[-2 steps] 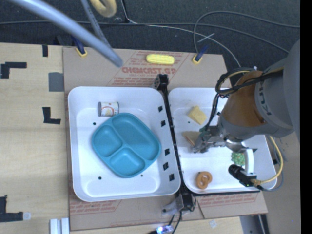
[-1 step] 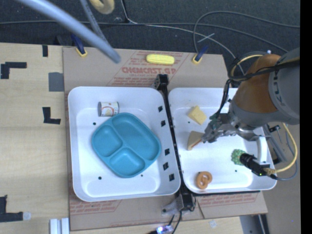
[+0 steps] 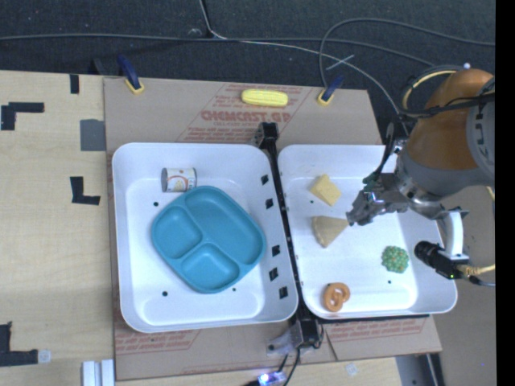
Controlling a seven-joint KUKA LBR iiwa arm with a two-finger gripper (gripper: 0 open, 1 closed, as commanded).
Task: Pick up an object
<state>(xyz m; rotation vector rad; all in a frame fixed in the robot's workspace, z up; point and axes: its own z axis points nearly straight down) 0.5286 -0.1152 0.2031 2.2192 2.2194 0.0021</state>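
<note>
In the right bin (image 3: 426, 300) lie a yellow cheese block (image 3: 326, 190), a tan wedge (image 3: 328, 230), a green broccoli piece (image 3: 394, 258) and a brown pretzel (image 3: 335, 296). My gripper (image 3: 360, 213) hangs low over this bin, its tip just right of the tan wedge and close to its edge. Nothing shows between the fingers. The arm (image 3: 447, 147) comes in from the right above the bin's far right side.
The left bin (image 3: 129, 296) holds a blue divided tray (image 3: 208, 237) and a small can (image 3: 179, 179) lying on its side. A yellow corn cob (image 3: 264, 98) rests on the cardboard behind the bins. Cables (image 3: 265, 43) run across the back.
</note>
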